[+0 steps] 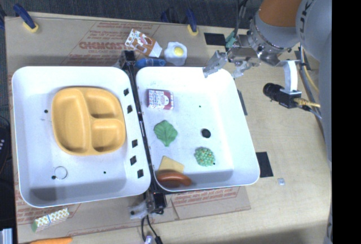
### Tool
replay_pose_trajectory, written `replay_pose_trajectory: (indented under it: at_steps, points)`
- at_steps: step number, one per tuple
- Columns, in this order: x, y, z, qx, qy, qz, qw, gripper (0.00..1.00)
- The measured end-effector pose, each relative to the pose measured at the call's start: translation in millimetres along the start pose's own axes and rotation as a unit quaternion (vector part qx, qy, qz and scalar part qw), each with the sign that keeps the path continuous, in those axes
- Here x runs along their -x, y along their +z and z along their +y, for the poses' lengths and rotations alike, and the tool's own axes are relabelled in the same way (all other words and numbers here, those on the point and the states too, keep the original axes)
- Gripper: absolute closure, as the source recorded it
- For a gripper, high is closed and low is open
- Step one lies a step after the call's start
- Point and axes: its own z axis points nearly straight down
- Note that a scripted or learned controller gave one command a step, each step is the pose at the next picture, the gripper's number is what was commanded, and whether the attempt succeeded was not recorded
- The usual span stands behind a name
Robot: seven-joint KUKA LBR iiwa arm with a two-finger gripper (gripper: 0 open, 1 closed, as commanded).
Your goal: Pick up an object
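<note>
In the right bin, smooth white plastic, lie a maroon carton, a crinkled green leaf, a knobbly green cluster, a yellow wedge and a brown roll; their print is unreadable. Over the bin's far right corner hangs the gripper, fingers spread and holding nothing, the carton well to its left. The left bin holds a yellow divided tray.

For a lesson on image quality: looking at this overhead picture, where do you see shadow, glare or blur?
Camera view: lighting is even and soft; the left bin has a grey shadow in its lower left corner; the yellow tray shows mild sheen, no harsh glare; the small toys, such as the green leaf, look slightly soft; the hand is a little blurred at the right bin's upper rim.
</note>
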Motion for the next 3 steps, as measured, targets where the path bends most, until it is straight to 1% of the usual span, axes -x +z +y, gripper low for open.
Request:
replay_pose_trajectory:
  at_steps: [1,2,3]
  points:
    - [-15.9,107.4,-39.6,-0.001,0.083,0.001,0.9965,0.0]
    - [-65.5,199.4,-66.8,-0.001,0.151,0.001,0.9886,0.0]
    - [-72.0,199.1,-41.5,0.0,0.172,0.001,0.9851,0.0]
